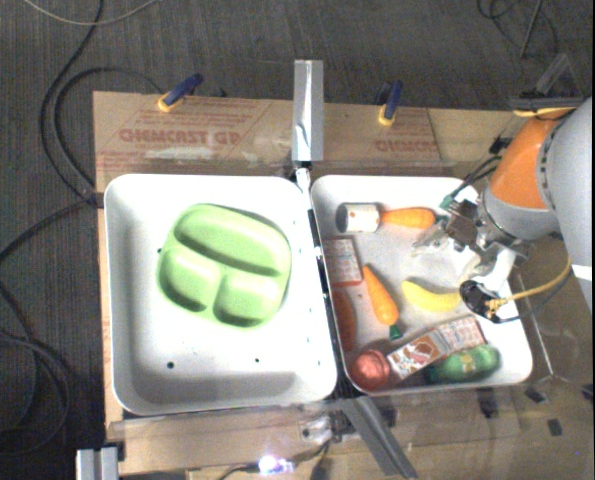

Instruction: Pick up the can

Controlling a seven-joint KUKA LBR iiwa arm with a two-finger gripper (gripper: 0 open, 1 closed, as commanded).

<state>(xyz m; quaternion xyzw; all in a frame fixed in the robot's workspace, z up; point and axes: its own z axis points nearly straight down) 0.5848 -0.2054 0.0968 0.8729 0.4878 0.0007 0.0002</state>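
The can (358, 216) is a small pale cylinder lying on its side in the back left corner of the right bin (522, 340), its dark end facing left. An orange carrot (409, 218) lies right beside it, touching its right end. My gripper (443, 234) hangs over the back right part of the same bin, just past the carrot's right tip and well to the right of the can. I see nothing held in it.
The right bin also holds a second carrot (381, 296), a banana (432, 295), a juice carton (437, 347), a red apple (370, 368), a green fruit (468, 363) and a small packet (342, 261). A green moulded lump (225, 264) lies in the left bin (137, 368).
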